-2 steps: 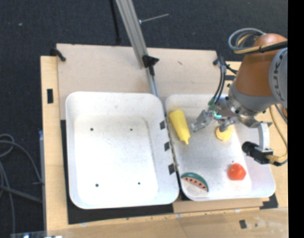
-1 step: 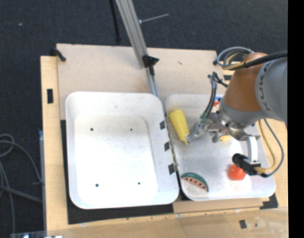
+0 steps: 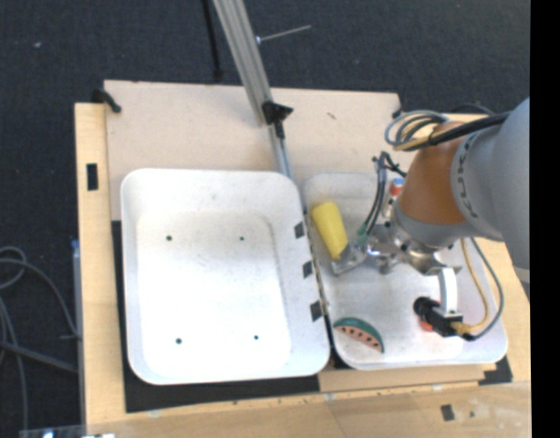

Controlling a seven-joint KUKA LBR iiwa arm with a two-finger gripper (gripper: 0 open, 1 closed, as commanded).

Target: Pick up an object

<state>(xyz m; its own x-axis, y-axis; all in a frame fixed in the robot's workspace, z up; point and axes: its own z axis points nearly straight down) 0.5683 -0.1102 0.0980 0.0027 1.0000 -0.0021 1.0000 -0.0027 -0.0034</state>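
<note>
The hand (image 3: pixel 346 261) is low in the right bin (image 3: pixel 400 345), near the bin's left wall, and its metal fingertips reach out toward nine o'clock from the wrist; whether they are apart or together cannot be told from this slanted view, and nothing shows between them. The nearest thing to pick is the yellow block (image 3: pixel 329 227), which lies just beside the hand at about eleven o'clock, its lower end close to the fingertips, perhaps touching. It is a smooth, rounded oblong, likely plastic or foam, and its long axis runs from roughly twelve to five o'clock, along the bin's left wall. My judgement is that the coming move turns on that small offset: the hand must shift up and left so as to straddle the block across its short side. Further out, at six o'clock from the hand, a watermelon-slice toy (image 3: pixel 360 334) lies flat near the bin's front rim, a half-round with a green rind and red face. The left bin (image 3: pixel 134 245) is a shallow, matte white tray, resting with its neighbour on the pale wooden tabletop (image 3: pixel 189 117).
</note>
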